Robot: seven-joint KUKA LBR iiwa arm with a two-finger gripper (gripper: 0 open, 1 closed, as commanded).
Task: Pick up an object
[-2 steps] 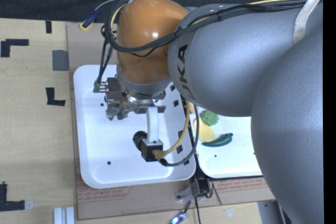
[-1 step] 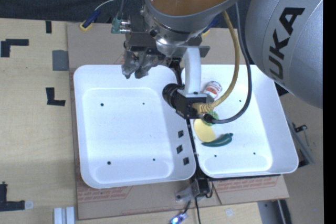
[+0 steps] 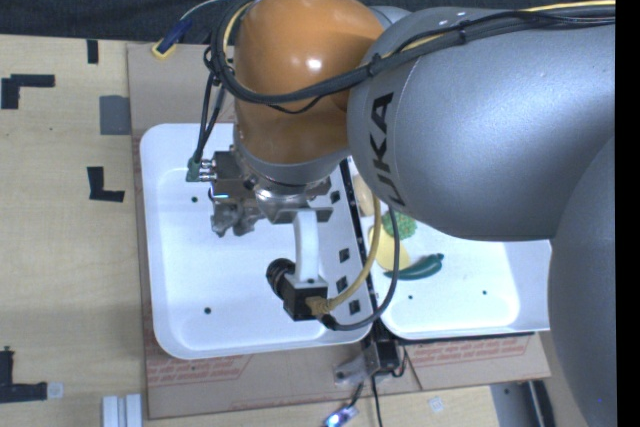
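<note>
The arm's big orange and grey wrist hangs over the left white bin (image 3: 180, 315). Under it, the gripper (image 3: 232, 215) points down at the bin's floor near the bin's middle, mostly hidden by the wrist. No object shows at the gripper. In the right white bin (image 3: 480, 310), close to the divider, lie a yellow object (image 3: 386, 245), a small green leafy piece (image 3: 402, 226) and a dark green elongated object (image 3: 420, 267), all partly hidden by the arm.
Bare white floor shows along the left and front of the left bin. Both bins sit on brown cardboard (image 3: 160, 85) on the wooden bench. A cable connector (image 3: 365, 365) hangs past the bins' front edge.
</note>
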